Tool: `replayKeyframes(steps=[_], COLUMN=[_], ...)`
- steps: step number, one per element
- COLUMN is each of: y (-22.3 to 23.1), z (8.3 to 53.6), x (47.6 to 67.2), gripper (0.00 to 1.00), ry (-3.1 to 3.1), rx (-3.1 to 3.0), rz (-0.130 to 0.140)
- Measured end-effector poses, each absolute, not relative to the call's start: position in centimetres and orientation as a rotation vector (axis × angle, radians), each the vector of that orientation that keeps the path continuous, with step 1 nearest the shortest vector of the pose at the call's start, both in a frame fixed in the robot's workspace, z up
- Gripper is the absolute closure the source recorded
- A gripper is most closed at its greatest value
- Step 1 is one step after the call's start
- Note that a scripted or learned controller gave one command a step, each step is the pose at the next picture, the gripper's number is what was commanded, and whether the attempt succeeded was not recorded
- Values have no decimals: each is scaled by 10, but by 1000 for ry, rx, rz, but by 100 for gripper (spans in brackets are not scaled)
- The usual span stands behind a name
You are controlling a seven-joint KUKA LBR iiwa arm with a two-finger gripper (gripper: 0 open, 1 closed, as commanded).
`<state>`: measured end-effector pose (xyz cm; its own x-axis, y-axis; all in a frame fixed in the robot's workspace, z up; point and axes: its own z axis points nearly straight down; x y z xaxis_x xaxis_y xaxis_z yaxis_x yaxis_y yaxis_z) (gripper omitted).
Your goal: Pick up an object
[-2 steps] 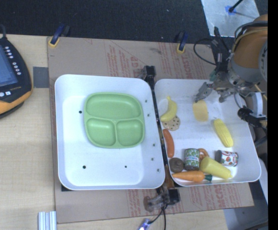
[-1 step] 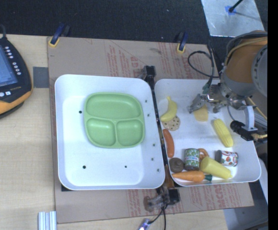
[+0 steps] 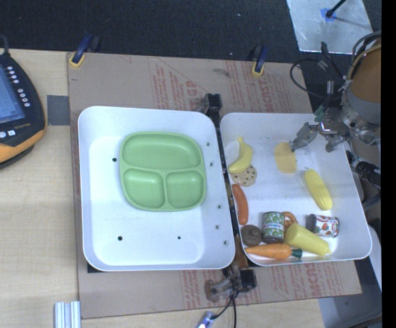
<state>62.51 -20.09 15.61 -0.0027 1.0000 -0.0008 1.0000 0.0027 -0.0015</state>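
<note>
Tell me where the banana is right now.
The banana lies in the right bin, against its left wall near the top, just above the cookie and left of the yellow block.

Toy foods and small items scattered in the right bin [image 3: 359,203]

A banana [image 3: 242,157] curves beside a cookie [image 3: 246,176] at the left wall; a yellow block [image 3: 286,157] and a corn cob [image 3: 317,188] lie mid-bin; a sausage [image 3: 240,203], a carrot [image 3: 273,253], a green can [image 3: 274,227], a yellow pear-like piece [image 3: 308,240] and a small red-and-white cup [image 3: 324,225] crowd the near edge.
</note>
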Motion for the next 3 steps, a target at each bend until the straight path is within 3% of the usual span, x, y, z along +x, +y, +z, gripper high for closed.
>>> replayKeyframes(steps=[1, 2, 3], y=[-180, -173, -174], z=[109, 91, 102], x=[656, 631, 631], gripper=[0, 0, 100], ry=[-2226, -2224, -2225], rx=[-2214, -2216, -2215], rz=[5, 7, 10])
